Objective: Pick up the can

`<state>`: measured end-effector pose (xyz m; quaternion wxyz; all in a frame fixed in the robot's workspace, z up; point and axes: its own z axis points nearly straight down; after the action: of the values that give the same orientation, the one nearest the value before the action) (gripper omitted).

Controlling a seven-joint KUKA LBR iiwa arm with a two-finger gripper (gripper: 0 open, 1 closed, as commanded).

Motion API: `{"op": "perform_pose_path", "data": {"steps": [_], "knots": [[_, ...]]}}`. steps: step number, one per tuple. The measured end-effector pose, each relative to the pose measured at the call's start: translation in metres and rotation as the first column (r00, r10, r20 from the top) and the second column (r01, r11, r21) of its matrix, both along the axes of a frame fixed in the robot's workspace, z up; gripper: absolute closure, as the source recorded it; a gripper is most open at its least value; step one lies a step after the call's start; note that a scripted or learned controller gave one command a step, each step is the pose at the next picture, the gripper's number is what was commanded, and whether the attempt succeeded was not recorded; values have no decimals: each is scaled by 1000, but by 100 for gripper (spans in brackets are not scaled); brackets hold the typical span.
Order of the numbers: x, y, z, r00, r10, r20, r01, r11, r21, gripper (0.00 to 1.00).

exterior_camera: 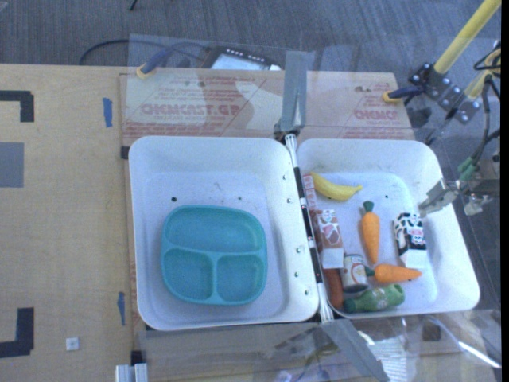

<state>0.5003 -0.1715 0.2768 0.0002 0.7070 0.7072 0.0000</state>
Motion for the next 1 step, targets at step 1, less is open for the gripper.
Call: {"op": "perform_pose_path", "data": {"steps": [1], "knots": [[-4, 7, 44, 946, -325, 3, 325, 946, -1, 0]]}}
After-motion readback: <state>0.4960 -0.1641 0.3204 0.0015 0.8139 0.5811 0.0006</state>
